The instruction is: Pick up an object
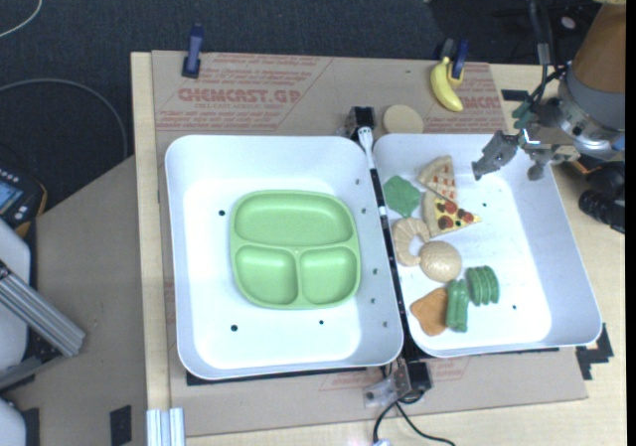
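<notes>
Camera view: gripper [513, 156] (fingers spread, holding nothing) hovers over right bin's [556, 265] bare far corner.

Divided tray [295, 247] in left bin [189, 235] — toy food [440, 235] clustered in right bin's [547, 265] left half — banana [446, 86] behind bins.

Red print on the cardboard sheet [298, 86] seemingly reads "CHEMCAST. G P".

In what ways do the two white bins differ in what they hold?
The left bin holds one green divided tray, while the right bin holds many small toy foods, such as pizza slices and a green pepper. The gripper hovers over the right bin, not the left bin. Both are shallow and white.
</notes>
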Robot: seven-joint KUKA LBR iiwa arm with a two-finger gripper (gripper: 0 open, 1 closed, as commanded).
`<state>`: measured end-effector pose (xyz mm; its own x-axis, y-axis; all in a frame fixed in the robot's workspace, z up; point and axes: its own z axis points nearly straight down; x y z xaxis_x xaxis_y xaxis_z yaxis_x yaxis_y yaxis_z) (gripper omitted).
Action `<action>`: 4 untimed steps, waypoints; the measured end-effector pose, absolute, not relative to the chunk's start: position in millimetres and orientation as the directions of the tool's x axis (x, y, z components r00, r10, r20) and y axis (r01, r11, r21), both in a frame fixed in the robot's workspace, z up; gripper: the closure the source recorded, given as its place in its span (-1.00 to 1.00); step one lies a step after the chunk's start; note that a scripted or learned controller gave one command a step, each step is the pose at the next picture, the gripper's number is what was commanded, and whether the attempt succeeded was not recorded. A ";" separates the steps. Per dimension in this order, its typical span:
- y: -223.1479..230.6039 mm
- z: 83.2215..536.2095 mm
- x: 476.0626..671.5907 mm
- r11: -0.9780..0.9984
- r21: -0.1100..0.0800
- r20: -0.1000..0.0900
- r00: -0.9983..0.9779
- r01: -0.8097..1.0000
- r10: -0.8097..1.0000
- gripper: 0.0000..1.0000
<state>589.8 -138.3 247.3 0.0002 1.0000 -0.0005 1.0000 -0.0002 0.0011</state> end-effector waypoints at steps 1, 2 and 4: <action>-118.3 107.4 547.9 0.000 -0.017 0.005 0.000 1.000 1.000 -1.00; -90.8 83.8 502.5 0.000 -0.003 0.002 0.000 1.000 1.000 -1.00; -41.1 189.9 479.7 0.006 0.007 0.001 -0.006 1.000 1.000 1.00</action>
<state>479.7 -41.1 189.9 -0.0059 1.0000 0.0014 1.0000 0.0059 0.0075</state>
